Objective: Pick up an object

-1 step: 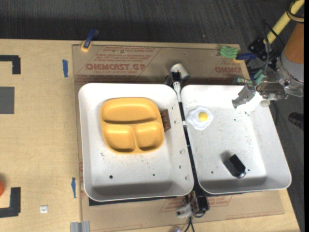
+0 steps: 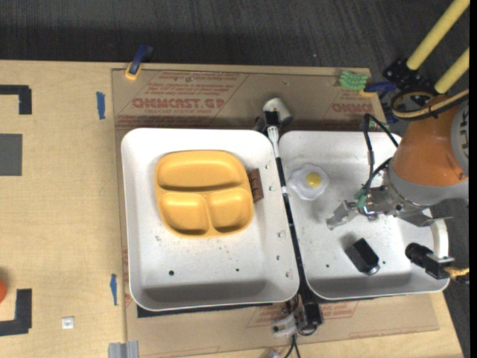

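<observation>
Hovering in the right bin (image 2: 328, 278), the gripper (image 2: 344, 213) has bare floor between egg (image 2: 310, 180) and black block (image 2: 364, 254); finger state unclear.

Tan wooden bench (image 2: 59, 222) carrying two white bins on a cardboard sheet

A brown printed cardboard sheet (image 2: 190, 95) lies flat on the bench, and the two shallow white plastic bins rest on it side by side, touching: the left bin (image 2: 141, 222) and the right bin (image 2: 335, 144). Black tape marks (image 2: 16, 99) and short blue tape strips (image 2: 100, 104) sit on the bare wood at the left. A yellow-and-blue clamp (image 2: 137, 63) grips the sheet's upper left corner, a green one (image 2: 353, 80) the upper right.
</observation>
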Controlling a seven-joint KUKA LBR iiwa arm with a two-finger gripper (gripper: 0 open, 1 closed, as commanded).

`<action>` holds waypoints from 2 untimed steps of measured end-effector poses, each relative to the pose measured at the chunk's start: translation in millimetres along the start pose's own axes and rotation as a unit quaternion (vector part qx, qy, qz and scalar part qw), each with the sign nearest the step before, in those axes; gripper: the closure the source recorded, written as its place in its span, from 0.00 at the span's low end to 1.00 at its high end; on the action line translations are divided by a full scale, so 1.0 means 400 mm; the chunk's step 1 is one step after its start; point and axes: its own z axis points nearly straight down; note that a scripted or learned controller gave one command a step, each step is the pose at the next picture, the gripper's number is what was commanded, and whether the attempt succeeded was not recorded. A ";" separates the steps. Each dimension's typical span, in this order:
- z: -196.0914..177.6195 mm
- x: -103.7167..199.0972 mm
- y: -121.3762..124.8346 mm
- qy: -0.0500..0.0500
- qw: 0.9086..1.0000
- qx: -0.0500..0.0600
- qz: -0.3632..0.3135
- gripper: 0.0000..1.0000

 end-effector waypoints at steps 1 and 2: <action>0.017 0.006 -0.114 0.001 0.999 0.000 -0.039 0.00; 0.082 0.069 -0.078 0.001 1.000 0.001 0.006 0.00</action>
